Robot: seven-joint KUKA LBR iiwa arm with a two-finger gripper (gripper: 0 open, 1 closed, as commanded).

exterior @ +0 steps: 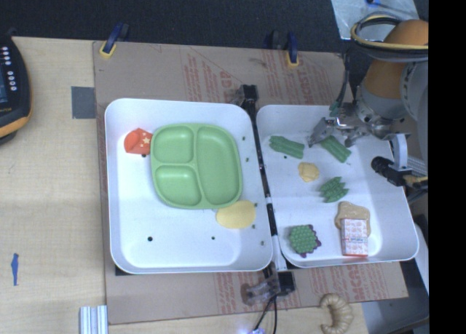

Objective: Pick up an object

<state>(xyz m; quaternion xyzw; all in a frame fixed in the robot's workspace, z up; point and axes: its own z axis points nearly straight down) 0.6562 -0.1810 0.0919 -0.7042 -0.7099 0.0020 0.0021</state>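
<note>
Reaching: the gripper (336,130) is low over the far part of the right bin (389,252), and the arm (393,70) comes in from the right.
Gripper state: the metal parts are spread above the bin floor, but I cannot tell if it is open or closed; nothing is seen between them.
Nearest object: a green bean-like piece (336,150) lies just beside the gripper, on its near side, flat in the bin.
Other objects in the right bin: a second green pod (286,146) to the left, a small yellow piece (309,172), a green leafy piece (333,189), a toast slice (352,213), a small red and white box (354,238) and a dark green round piece (303,239) at the near edge.
Left bin: the left bin (131,245) holds a green divided plate (196,165), a red piece (137,141) and a yellow piece (236,215).
Progress: I judge the task is at the approach step; no object is lifted yet.
Left to do: closing on one object, probably the bean-like piece, and raising it clear of the bin.
</note>
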